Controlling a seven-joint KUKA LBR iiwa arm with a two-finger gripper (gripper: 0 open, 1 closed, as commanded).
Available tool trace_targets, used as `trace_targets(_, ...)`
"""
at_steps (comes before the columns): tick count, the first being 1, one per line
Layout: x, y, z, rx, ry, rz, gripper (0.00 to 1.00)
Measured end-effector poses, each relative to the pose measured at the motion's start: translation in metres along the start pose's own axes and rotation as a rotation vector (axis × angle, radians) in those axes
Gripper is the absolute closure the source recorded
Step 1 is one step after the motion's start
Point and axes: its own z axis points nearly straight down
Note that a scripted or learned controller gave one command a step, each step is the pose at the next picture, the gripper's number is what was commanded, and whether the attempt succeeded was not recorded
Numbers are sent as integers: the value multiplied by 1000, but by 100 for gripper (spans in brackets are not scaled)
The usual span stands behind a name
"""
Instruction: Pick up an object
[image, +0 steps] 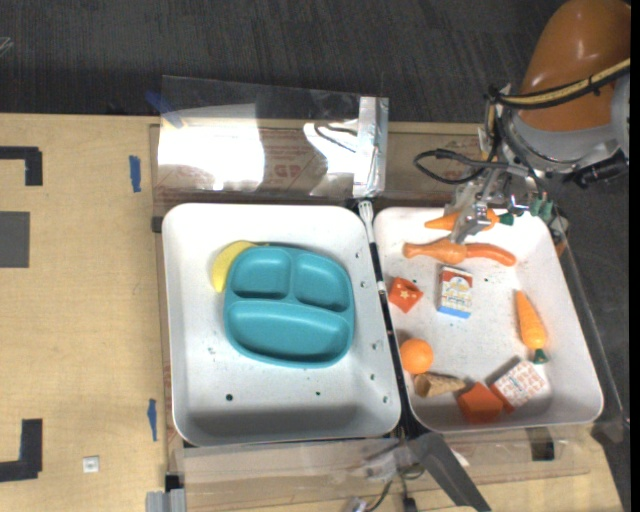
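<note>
- I have the gripper (468, 222) at about 12 o'clock in the right bin (575, 330), low over the toys along the far wall; can't tell from this slant whether it's released or clenched, or whether anything is caught in it
- nearest candidate: the long orange carrot-like toy (462, 252) lying crosswise, just at 6 o'clock of the tool; a second orange piece (445, 222) sits just at 9 o'clock of the tool, partly hidden by it
- my read on handling: looks like moulded plastic play food, so light and stiff; smooth rounded skin, likely slippery; I'd pinch across the narrow width near mid-length, not the tapered ends, or it may squirt out
- the far wall is close; not much room on that side
- alternatives in the same bin: small white carton (455, 293) near centre, flat faces, easy grip across the short sides; red block (404, 294) at 9 o'clock; orange ball (417, 355) at 8 o'clock, round, will roll
- second carrot (529, 322) at 3 o'clock, well apart from the rest; cleanest approach if this try misses
- cluster at 6 o'clock: brown piece (438, 384), orange block (481, 400), patterned box (520, 381), touching or nearly; I'd avoid
- left bin (190, 300) holds a teal divided plate (289, 305) over a yellow item (228, 260); plate is wide and low, poor pinch target
</note>
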Motion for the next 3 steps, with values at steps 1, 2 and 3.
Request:
trace_targets(1, 0, 22, -29, 0, -5, -128, 100)
trace_targets(2, -4, -3, -49, 1, -4, -241, 100)
trace_targets(3, -9, 27, 25, -2, 8, -257, 100)
